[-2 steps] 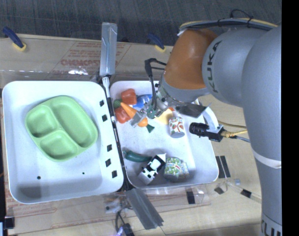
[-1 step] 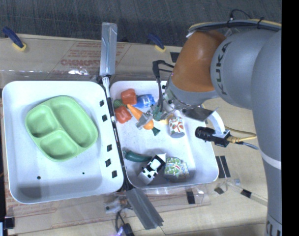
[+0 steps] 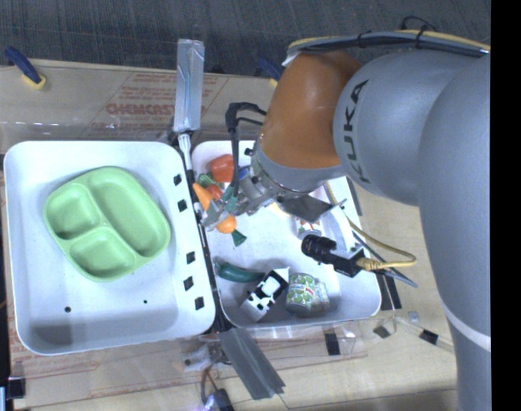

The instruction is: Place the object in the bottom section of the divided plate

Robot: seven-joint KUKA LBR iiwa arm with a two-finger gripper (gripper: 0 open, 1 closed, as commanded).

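Divided plate (image 3: 108, 221), long axis diagonal.

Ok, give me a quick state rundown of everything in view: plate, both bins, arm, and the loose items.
Divided plate: green, flat in the left bin, nothing in any of its sections.
Left bin: holds the plate.
Right bin: holds the loose items.
Arm: reaching down into the right bin.
Gripper: low among the orange pieces; grasp state unclear.
Black-and-white block: lying near the front wall.
Patterned ball: resting beside the block.
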